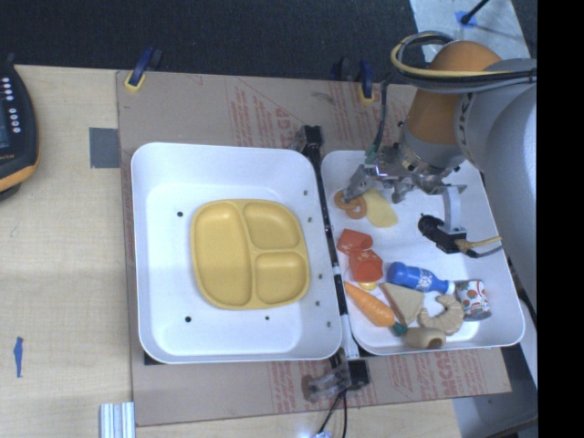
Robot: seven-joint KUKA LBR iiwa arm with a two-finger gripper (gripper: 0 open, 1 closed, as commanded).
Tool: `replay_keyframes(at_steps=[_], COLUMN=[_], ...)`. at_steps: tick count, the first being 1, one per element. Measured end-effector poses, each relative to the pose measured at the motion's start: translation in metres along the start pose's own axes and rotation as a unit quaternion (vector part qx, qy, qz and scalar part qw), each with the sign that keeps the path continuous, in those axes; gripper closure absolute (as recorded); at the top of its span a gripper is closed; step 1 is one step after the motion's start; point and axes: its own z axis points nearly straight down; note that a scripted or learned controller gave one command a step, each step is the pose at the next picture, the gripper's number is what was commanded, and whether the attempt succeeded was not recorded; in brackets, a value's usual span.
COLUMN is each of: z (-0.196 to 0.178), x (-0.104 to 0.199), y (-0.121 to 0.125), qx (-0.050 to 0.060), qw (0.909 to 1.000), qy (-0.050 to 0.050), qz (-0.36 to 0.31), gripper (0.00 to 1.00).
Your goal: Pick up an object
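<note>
We see the end effector [381, 186] at the right bin's [401, 242] far end, near an orange ring [351, 204]. Grip: we cannot tell.

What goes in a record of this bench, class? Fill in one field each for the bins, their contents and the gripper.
left bin: holds one yellow divided plate, lying flat
right bin: holds a cluster of small toy items
items: orange ring, pale yellow piece, red block, carrot, blue bottle
gripper: over the right bin's upper end in the view, next to the orange ring
task state: no item seen lifted
</note>
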Motion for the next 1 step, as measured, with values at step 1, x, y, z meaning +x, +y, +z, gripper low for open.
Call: replay_keyframes(at_steps=[1], z=[0.0], x=[0.0072], y=[-0.0002], qx=[0.001], qw=[1.0], qy=[0.0], qz=[-0.001], gripper=[0.0])
